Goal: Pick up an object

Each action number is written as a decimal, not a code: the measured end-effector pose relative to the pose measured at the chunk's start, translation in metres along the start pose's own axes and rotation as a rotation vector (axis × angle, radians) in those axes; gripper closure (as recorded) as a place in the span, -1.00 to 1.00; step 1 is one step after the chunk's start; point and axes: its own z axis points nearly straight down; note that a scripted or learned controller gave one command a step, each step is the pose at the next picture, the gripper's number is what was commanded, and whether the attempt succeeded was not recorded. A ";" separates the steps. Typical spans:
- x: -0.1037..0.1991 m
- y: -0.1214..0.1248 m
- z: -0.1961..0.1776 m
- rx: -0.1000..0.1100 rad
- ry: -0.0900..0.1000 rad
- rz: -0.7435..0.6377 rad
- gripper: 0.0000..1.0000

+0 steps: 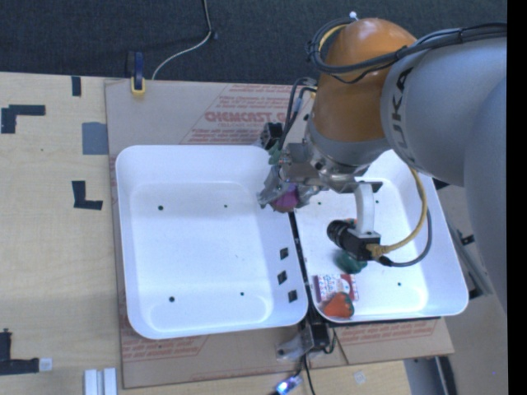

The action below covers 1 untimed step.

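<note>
Bench with brown cardboard sheet (230, 113) under two shallow white bins, side by side.

Left bin (140, 220): white floor with a few small dark dots, otherwise bare. Likely the drop side, kept free for whatever gets carried over.

Right bin (436, 253): holds the stock. At the near corner, against the dividing wall, an orange lump (337, 306) touching a small red-and-white packet (331, 285). Just above these, a green piece (354, 262) partly under a black fitting with a yellow hose (408, 241) looping round it; fitting and hose probably part of the arm's own gear rather than loose goods.

Arm (362, 81): grey shell, orange band above the wrist, reaching in from the right and covering much of the right bin. Tilted over the wall between the bins, apparently so as to bring the claw across to the left side.

Claw (284, 192): positioned over the dividing wall, near the far end of the bins. Pinching a small purple object (287, 197), seen between the finger ends and appearing raised off the bin floor. Grip looks shallow, at the object's upper edge; judged liable to slip if swung fast.

Task's thing: the purple object, in the claw, above the join of the two bins, well apart from the orange lump and packet.

Stage, as judged: pick apparently made, object lifted; release not yet done.

Outside the bins: yellow clamp (137, 85) at the cardboard's far left corner, pinning the sheet flat; black tape marks (82, 196) on the wooden bench at left, likely position guides.
</note>
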 end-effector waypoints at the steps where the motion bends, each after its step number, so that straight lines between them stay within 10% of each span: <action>1: 0.049 0.017 -0.012 -0.007 0.001 -0.003 1.00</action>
